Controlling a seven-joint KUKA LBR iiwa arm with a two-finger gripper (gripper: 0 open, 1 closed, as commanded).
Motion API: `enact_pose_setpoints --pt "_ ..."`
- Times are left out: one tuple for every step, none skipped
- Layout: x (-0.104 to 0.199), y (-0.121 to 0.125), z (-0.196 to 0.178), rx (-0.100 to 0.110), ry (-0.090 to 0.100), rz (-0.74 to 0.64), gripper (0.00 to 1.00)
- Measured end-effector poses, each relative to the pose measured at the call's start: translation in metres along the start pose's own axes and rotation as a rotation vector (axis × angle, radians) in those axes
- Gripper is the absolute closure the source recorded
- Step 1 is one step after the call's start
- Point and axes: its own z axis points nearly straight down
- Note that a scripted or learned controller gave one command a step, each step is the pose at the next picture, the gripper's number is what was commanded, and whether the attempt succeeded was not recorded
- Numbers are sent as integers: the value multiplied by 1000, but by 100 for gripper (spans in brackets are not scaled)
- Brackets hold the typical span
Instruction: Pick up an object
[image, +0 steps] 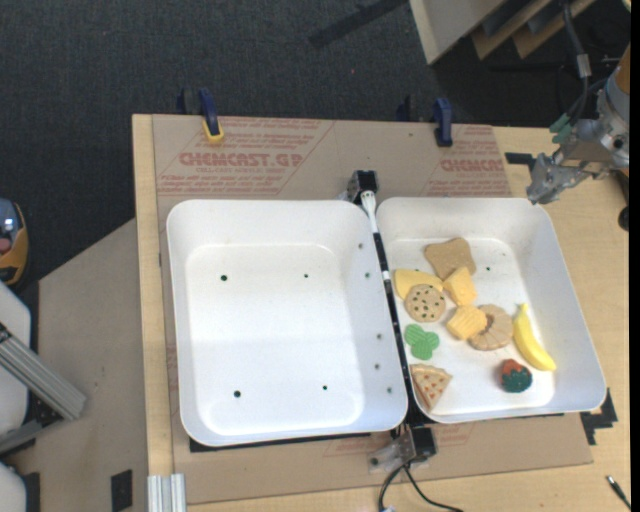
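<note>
Two shallow white plastic bins side by side on a brown board-covered surface. Left bin showing bare white floor with four small dark dots. Right bin holding a cluster of toy food pieces:

- tan bread-slice-shaped piece at the far end of the cluster
- yellow wedge just left of it, toward the divider
- round chocolate-chip cookie touching the near edge of that wedge
- two yellow cheese-like blocks, one just beyond the other, in the middle
- round tan biscuit right beside the nearer block
- yellow banana to the right, near the bin's right wall, lying along it
- green leafy piece near the divider
- triangular pizza slice at the near left corner
- small dark red-and-green piece near the near right corner

Grey gripper at the far right, outside the right bin and just beyond its far right corner, well apart from all the pieces, nothing between its fingers. Open or clenched: cannot tell at this size. Two blue clamps on the far edge of the board.
</note>
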Motion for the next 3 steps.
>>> enact_pose_setpoints --pt "-60 -22 -134 -12 -8 6 100" --pt "-31 -40 -235 -11 -3 -1 100" --pt "19 -90 -244 1 3 -3 100"
